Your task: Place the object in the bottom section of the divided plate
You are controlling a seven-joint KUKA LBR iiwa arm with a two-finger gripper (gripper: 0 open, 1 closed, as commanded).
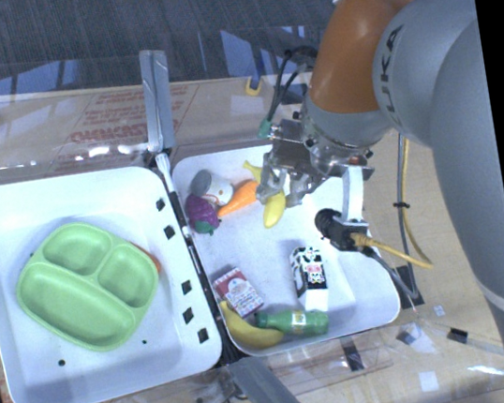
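Hovering over the upper part of the right bin [368,305], the hand [280,187] appears to pinch a small yellow piece, banana-like [274,209], which hangs below its fingers toward six o'clock; the grip looks shallow, near the top end of the piece, though the exact contact is hard to read. The green divided plate [88,284] lies in the left bin [35,387], well apart at about nine o'clock from the hand, and its large bottom section, at the plate's six o'clock side, has nothing in it yet. Risk lies in the carry: with so little of the piece between the fingers, it could swing or slip out over the divider [183,254] between the bins, or land in one of the two upper sections. Just beside the hand at nine o'clock sit a carrot [238,200] and a purple item [202,211], which a low sweep could drag along.
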